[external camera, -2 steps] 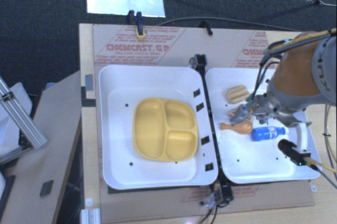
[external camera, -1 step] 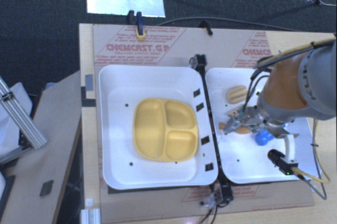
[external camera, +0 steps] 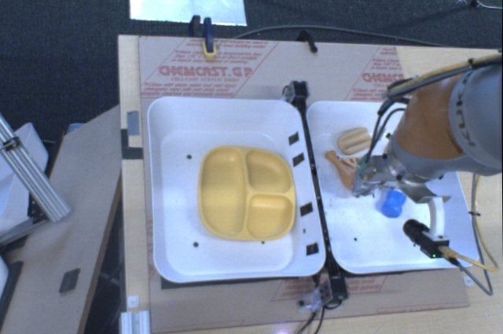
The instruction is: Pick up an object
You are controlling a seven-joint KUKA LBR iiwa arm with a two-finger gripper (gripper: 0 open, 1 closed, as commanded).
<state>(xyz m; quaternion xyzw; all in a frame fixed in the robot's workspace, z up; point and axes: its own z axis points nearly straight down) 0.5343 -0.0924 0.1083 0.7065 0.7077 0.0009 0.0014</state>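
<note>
I've got the grey arm with its orange band reaching in from the right, its two-finger gripper low over the right-hand shallow white bin, and from this angle I cannot tell how it is set. Right at its tip lies a brown wooden spatula-like piece, with a tan bread-roll-shaped toy just beyond and a small blue plastic cup-like object just beside the wrist. In the left-hand shallow white bin a yellow plastic divided plate lies flat near the middle.
</note>
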